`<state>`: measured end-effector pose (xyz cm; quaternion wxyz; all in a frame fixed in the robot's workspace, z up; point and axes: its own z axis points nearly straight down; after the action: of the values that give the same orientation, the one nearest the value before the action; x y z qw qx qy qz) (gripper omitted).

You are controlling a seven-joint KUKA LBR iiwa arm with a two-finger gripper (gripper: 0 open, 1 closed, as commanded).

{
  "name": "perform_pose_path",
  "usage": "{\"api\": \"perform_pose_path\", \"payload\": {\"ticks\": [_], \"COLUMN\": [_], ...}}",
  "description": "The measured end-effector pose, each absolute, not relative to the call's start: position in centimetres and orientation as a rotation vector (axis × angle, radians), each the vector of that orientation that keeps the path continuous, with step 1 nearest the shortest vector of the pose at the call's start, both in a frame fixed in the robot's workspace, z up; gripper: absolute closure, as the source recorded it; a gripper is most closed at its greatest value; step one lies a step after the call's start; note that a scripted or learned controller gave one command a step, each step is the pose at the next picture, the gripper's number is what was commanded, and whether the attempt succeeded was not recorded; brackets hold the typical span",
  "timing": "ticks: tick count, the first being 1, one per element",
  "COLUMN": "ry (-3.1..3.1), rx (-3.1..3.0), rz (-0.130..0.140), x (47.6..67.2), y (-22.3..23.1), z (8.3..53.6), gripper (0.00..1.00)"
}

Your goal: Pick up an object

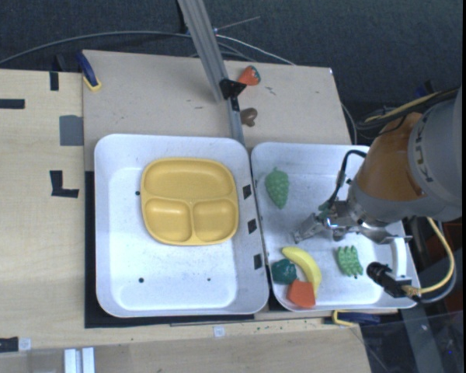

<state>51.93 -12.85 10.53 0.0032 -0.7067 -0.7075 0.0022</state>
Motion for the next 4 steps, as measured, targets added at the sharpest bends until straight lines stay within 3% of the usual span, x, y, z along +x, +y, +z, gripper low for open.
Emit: {"api": "perform_pose_path", "payload": {"ticks": [1,2,3,4], "ry": [-2.221,-2.225,-2.224,-2.228], "rx": [-2.216,-2.223,-2.221,-2.212], "rz": [0.004,-0.003,-0.001,-0.002], "x": [52.0,51.8,51.9,52.4], "y": [-12.8,-13.4,-13.3,-8.2], "z": [11.8,17.9,20.5,21.6], "gripper": [1.00,1.00,1.00,1.00]}}
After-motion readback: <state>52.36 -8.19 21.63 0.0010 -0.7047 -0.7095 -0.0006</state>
